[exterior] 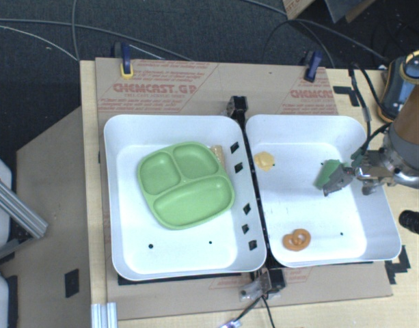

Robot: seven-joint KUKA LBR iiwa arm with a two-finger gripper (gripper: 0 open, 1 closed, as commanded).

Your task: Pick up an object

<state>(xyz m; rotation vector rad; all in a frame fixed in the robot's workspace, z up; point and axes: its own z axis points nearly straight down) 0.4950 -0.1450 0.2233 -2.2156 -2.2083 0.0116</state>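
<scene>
Two bins point(127, 251): white, side by side on brown board point(168, 80).
Floor point(45, 80): dark carpet, cables.
Gripper point(334, 183): clenched on green object point(327, 173).

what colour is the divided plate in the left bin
Light green, seen plainly in the camera view: the divided plate lies in the left bin.

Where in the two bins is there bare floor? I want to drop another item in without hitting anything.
Right bin: open floor in the middle, between the yellow piece, the pretzel and the gripper with a green object. Left bin: a strip along the near edge, below the green divided plate, which crowds the centre.
</scene>
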